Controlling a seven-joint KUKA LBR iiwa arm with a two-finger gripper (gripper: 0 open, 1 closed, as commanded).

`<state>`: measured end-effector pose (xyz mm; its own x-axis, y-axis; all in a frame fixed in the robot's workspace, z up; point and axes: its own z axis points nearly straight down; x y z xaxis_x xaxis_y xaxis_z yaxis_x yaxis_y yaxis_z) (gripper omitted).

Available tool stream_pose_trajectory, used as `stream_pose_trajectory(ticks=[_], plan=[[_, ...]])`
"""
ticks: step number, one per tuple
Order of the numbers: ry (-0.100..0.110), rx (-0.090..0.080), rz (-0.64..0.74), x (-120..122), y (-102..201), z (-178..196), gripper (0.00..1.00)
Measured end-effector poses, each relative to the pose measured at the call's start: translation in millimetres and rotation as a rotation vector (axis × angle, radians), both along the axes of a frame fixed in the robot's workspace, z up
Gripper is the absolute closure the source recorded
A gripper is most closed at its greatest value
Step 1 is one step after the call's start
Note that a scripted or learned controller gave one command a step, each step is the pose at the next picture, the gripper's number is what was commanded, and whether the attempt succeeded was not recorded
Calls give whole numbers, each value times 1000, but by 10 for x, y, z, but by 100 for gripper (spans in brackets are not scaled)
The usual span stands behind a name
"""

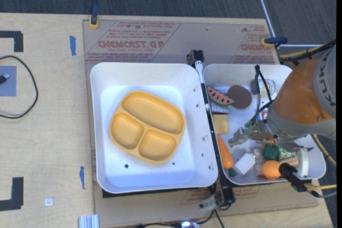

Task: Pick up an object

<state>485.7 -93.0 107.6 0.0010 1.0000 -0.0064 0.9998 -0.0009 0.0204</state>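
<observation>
Worktop (pixel 43 131): pale board. A loop of dark cable (pixel 24 88) is noted at the far left, with blue tape marks beside it.

Left bin (pixel 101 168): white and shallow. A yellow three-compartment tray (pixel 147 125) is seen lying flat near its middle, compartments bare. It is judged stiff, light and smooth; its raised rim would be the only hold, and it lies well apart from the arm.

Right bin (pixel 315 168): crowded with small toy items. A watermelon slice (pixel 219 95) and a brown disc (pixel 240 96) are seen at the far end, touching or nearly so. An orange carrot (pixel 226 157) lies along the left wall, and a white block (pixel 245 163) just beside it. Further right, a green broccoli-like piece (pixel 270 152) and an orange ball (pixel 271 169) are noted, close together.

Claw (pixel 255 133): lowered into the right bin among the clutter, beneath the orange-banded wrist (pixel 299 96). Whether it is released or clenched cannot be told; the parts are tangled visually with the items around them, and nothing is clearly seen held.

Handling judgement: the pieces appear to be light, hard plastic, likely slippery. The carrot is best taken across its narrow width at mid-length; the white block across flat faces. The ball is expected to roll or squirt out. Neighbouring items may be nudged, since little free space is left between them.
</observation>
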Motion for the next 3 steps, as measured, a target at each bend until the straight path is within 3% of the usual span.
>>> stream_pose_trajectory(ticks=[1,2,3], plan=[[-5,-1,1,17,1,102,100],[-5,-1,1,16,1,101,0],[9,-1,-4,-38,-41,-203,0]])
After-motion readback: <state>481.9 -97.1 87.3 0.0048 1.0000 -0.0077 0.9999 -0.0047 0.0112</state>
